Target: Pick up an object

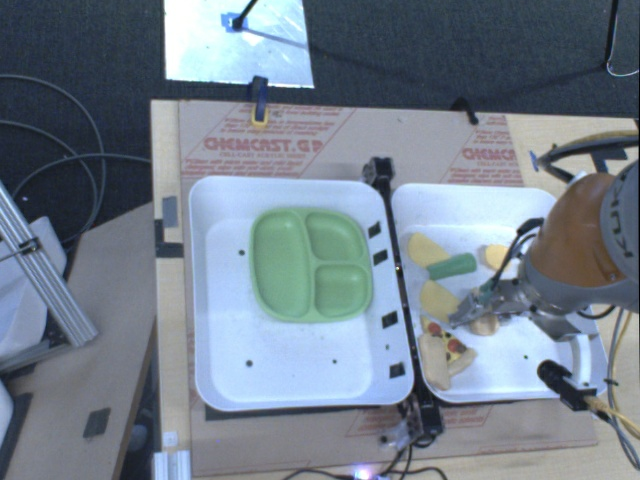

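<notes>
Dark carpet with loose black cables surrounds the desk (330,133), whose brown cardboard-covered top carries two shallow white bins side by side. At the far edge of the desk a blue and yellow clamp (259,103) grips the cardboard, and beyond it a shiny square plate (238,28) lies on the floor. Reaching in from the right, the arm (590,243) (grey, with its orange band prominent) lowers the pincer (478,311) into the right bin (500,206). Its tips sit low among the toy food, touching or just above a small tan piece (485,324), with the thin dark fingers (466,311) pointing left; whether they are apart or together cannot be told, and nothing is clearly seen between them. Just left of the tips lies a pale yellow wedge (437,299), and farther back another yellow wedge (424,248) with a green cylinder-like piece (452,265) lying against it. A small yellowish piece (494,256) rests near the arm's wrist. Toward the near edge sits a toy pizza slice (444,352) with red dots, just beside the tan piece. The left bin (225,368) holds a green divided plate (308,265) with three compartments, lying flat near the middle.
</notes>
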